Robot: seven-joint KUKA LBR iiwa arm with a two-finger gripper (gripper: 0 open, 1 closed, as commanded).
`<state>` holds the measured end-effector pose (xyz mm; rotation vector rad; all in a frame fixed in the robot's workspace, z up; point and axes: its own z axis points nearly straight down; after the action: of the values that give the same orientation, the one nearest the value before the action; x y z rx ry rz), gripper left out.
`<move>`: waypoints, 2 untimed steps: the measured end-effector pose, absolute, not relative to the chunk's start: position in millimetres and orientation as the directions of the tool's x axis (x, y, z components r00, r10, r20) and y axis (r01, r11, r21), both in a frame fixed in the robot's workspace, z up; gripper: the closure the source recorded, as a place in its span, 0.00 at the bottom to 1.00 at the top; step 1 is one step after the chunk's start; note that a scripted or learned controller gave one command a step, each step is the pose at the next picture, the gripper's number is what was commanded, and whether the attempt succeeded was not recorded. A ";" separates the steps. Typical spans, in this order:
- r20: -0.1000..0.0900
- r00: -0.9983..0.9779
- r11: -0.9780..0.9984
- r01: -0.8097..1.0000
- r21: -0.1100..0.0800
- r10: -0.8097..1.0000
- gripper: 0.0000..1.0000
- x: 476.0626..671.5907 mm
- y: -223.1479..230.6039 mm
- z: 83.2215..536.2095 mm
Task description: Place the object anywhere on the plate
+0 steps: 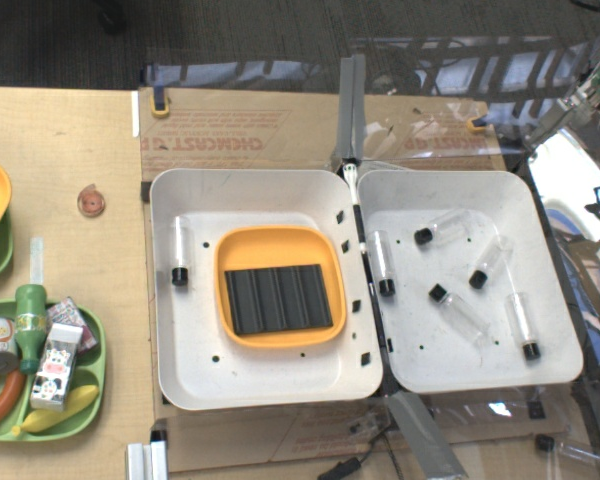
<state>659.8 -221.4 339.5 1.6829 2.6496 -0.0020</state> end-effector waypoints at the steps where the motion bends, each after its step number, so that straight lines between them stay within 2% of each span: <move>1: -0.001 -0.721 0.721 0.693 0.000 0.693 0.00 651.3 -222.4 294.5; 2: -0.005 -0.909 0.909 0.416 0.001 0.416 0.00 637.2 -222.4 319.5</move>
<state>637.2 -222.4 319.5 0.6676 3.0645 0.0002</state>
